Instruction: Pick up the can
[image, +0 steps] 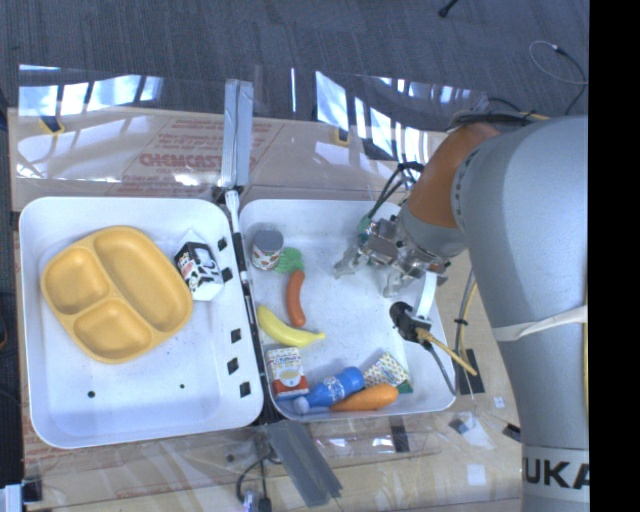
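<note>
The can (266, 247) is small, with a grey top and a red and white label. It stands upright in the right bin (340, 222), at the far left corner by the divider. My gripper (368, 274) hangs over the right half of the same bin, well to the right of the can and apart from it. Its fingers (346, 266) are spread open and nothing is between them. The grey arm with its orange band (450, 185) comes in from the right and hides that bin's far right corner.
A green toy (290, 261) touches the can's right side, with a red sausage (295, 297) and a banana (288, 330) just below. A juice box (286, 372), blue bottle (335, 387), carrot (366, 398) and patterned packet (387, 371) line the near edge. The left bin holds a yellow plate (112, 292) and a small carton (200, 268).
</note>
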